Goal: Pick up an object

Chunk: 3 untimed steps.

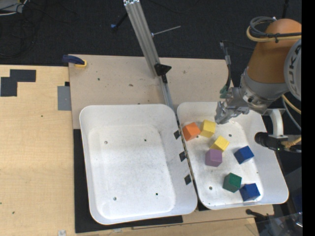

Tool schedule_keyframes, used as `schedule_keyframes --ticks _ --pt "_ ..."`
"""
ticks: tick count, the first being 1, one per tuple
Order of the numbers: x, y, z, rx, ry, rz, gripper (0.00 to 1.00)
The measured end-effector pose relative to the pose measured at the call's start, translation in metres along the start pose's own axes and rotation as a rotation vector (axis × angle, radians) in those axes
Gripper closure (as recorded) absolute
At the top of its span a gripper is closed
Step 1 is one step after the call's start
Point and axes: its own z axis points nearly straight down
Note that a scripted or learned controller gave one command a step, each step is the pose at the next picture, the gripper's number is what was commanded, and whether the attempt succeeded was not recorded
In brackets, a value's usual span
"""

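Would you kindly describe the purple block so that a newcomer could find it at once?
Look in the right-hand white bin, where all the blocks lie. Near its middle sits the purple block, just below a yellow block. It is the one purple piece there.

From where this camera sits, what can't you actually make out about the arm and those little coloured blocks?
- Gripper in the camera view: too small and dark against the bin to tell its state.
- Whether it touches the nearest yellow block: the slanted view hides any gap.
- Arm: cut off by the picture's right side.
- Lower blue block: partly tucked behind the green block; contact unclear.
- Right bin: far wall partly covered by the arm.
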Motion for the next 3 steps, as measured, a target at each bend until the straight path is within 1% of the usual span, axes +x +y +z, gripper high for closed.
schedule_keyframes --ticks 1,3 --pt "0.055 0.005 -0.005 -0.001 0.0 -0.001 1.0" --pt "0.152 0.018 -0.005 -0.001 -0.001 0.0 1.0"
